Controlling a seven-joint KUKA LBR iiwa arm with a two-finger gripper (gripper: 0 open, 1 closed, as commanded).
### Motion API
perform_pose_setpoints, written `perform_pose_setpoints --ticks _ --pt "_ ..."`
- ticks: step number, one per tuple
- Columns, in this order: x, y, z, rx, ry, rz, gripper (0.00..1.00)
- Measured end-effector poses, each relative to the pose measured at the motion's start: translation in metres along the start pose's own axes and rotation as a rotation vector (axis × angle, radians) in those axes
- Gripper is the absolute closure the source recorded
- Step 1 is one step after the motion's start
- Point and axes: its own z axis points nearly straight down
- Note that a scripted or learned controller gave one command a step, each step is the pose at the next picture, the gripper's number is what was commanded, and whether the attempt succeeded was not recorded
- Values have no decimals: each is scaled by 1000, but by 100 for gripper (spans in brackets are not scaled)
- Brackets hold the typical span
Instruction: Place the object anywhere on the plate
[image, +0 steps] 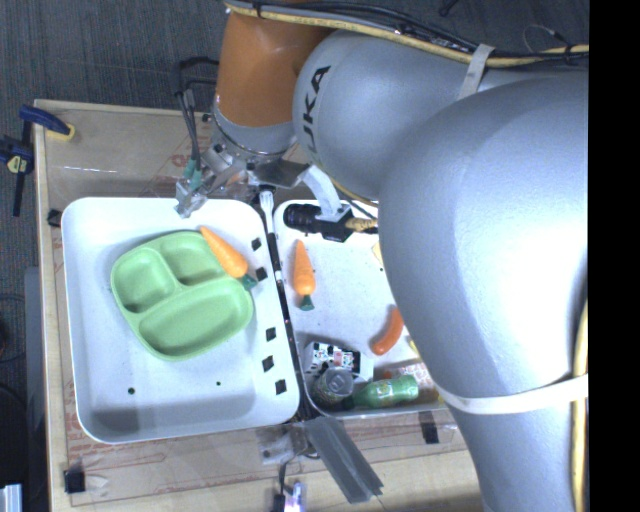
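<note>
Pincer (190, 195) above left bin's (100, 400) far rim

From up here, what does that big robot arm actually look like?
The arm is bulky, rounded and smooth, in pale grey, with dark KUKA lettering on one joint. An orange band rings it above the wrist. Black cables run along its top. It narrows to a small metal gripper with thin wires beside it.

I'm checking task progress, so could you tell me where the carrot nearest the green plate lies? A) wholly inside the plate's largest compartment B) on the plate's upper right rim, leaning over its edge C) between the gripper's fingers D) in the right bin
B: the carrot rests across the upper right rim of the green plate in the left bin, apart from the gripper.
</note>
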Motion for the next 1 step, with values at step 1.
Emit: perform_pose_setpoints --ticks 1 --pt "32 22 -37 -2 -3 175 100"
